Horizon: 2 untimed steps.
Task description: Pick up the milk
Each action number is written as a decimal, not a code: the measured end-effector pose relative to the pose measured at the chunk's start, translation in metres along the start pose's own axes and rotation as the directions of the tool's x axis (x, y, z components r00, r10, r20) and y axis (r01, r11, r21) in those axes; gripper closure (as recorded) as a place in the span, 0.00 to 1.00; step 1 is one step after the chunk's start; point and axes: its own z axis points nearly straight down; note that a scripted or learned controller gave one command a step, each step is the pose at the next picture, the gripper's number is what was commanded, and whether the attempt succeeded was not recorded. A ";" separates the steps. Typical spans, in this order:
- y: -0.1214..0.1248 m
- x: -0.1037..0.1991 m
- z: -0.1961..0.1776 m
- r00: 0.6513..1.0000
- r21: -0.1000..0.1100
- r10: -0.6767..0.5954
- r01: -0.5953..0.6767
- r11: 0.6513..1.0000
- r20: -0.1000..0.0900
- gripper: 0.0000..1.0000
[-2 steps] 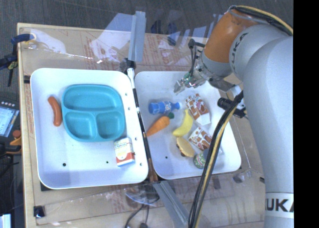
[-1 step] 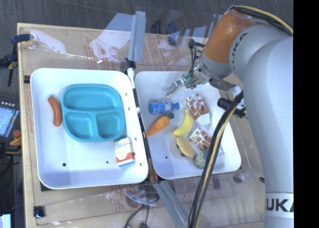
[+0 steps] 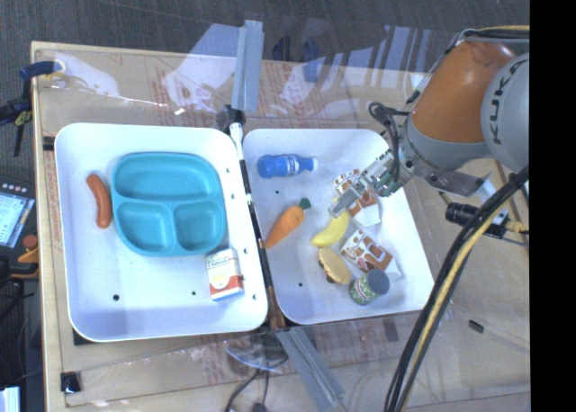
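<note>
Just one camera here, fixed up above the bench (image 3: 108, 95) and looking down at a slant. It takes in both bins, left bin (image 3: 72, 293) and right bin (image 3: 297, 302), plus some floor past the far edge. The arm (image 3: 468, 95) comes in from the right.

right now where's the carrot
In the camera view the carrot lies in the right bin, near its left wall, below the blue bottle and left of the banana.
</note>
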 end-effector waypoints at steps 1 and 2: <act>0.072 -0.049 0.013 0.940 -0.001 0.340 -0.340 0.940 0.002 0.00; 0.016 -0.004 0.066 0.941 0.002 0.338 -0.338 0.941 -0.001 0.00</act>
